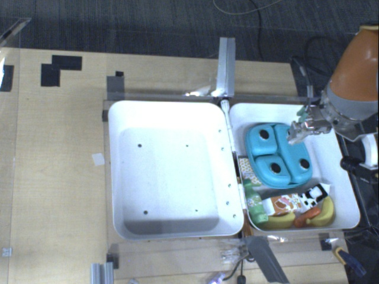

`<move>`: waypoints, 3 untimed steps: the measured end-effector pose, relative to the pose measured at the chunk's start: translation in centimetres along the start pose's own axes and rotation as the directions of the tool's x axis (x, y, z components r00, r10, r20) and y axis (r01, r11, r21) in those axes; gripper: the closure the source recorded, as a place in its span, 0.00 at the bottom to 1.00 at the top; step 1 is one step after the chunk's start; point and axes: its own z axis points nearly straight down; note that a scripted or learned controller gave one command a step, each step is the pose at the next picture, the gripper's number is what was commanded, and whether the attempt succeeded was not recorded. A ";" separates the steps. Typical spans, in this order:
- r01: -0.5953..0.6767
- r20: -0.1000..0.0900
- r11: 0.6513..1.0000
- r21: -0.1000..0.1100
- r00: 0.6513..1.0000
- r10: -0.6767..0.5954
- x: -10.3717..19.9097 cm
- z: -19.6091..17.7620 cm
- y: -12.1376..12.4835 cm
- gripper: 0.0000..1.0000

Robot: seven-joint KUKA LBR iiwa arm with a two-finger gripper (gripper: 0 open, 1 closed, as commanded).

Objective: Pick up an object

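Seen from above at a slant: two shallow white bins side by side on a pale wooden worktop (53, 176), dark carpet beyond its far edge. Left bin (169, 114) bare white inside. Right bin (349, 209) crowded toward its near half. Largest item there, a blue plastic tray (272, 158) with four rounded lobes and dark holes, lying flat near the bin's middle. Just in front of it, along the near wall, a small carton (283, 205) printed in white, orange and green, a black-and-white patterned toy (314, 195) beside it, and a yellow banana-shaped piece (317, 216) with something red touching it. A green item (253, 201) wedged against the bin's left wall, a patterned card just above it.

Reaching in from the right, a grey arm (355, 102) with an orange band. Gripper (298, 132) poised at the blue tray's far right lobe, metal tip overlapping the tray's edge. Whether touching or above it, cannot tell. Jaws too small and blurred to read: open or closed, cannot tell. Nothing visibly held between them.
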 end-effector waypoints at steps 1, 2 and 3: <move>0.163 -0.001 0.987 0.002 0.987 -0.163 4.5 -0.7 -5.0 1.00; 0.152 0.000 0.988 0.002 0.988 -0.152 1.5 0.0 -7.9 1.00; 0.280 -0.001 0.960 0.002 0.960 -0.280 4.1 -1.0 -0.1 1.00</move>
